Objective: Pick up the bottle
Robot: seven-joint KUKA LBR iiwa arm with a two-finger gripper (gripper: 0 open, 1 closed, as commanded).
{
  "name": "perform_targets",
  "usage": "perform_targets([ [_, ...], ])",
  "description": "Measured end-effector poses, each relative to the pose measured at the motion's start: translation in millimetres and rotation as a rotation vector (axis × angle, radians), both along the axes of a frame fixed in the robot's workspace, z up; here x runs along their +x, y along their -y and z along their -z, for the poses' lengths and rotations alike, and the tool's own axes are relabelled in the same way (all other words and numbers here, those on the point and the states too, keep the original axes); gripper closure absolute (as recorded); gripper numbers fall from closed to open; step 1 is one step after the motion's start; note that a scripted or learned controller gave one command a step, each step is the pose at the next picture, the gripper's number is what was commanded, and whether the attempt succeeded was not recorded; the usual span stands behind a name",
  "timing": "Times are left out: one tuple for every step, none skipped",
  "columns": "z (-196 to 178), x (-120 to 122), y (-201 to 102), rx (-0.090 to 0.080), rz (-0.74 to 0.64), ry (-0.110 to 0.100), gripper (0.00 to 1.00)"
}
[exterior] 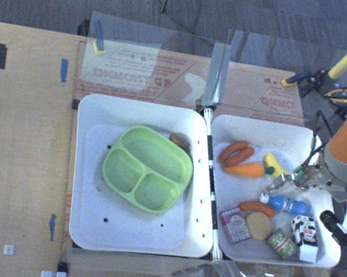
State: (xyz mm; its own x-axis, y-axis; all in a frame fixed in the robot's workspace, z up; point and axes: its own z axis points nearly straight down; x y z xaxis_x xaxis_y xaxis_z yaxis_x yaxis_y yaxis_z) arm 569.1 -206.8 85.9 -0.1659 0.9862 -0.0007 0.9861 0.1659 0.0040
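Beside bottle point(286, 204), black-and-white carton point(304, 230), unreadable.

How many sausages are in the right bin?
3. Two sausages lie together at the back left above the carrot; a third lies mid-bin beside the bottle. The arm may hide more.

A: Right bin point(217, 193) crowded. Bottle point(286, 205) hemmed in: sausage point(257, 208) touching its cap end, cow-print carton point(304, 229) just below, yellow item point(274, 163) above.

B: Open approach?

A: Bare floor above the bottle towards the far wall. Left bin point(84, 173): green tray point(147, 169) fills the centre, margins free.
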Motion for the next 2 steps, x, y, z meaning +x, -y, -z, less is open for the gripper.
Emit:
perform_targets([
  [-10.4, 1.0, 0.9, -0.001, 0.002, 0.004, 1.0],
  [-10.4, 0.9, 1.0, -0.001, 0.002, 0.004, 0.0],
])
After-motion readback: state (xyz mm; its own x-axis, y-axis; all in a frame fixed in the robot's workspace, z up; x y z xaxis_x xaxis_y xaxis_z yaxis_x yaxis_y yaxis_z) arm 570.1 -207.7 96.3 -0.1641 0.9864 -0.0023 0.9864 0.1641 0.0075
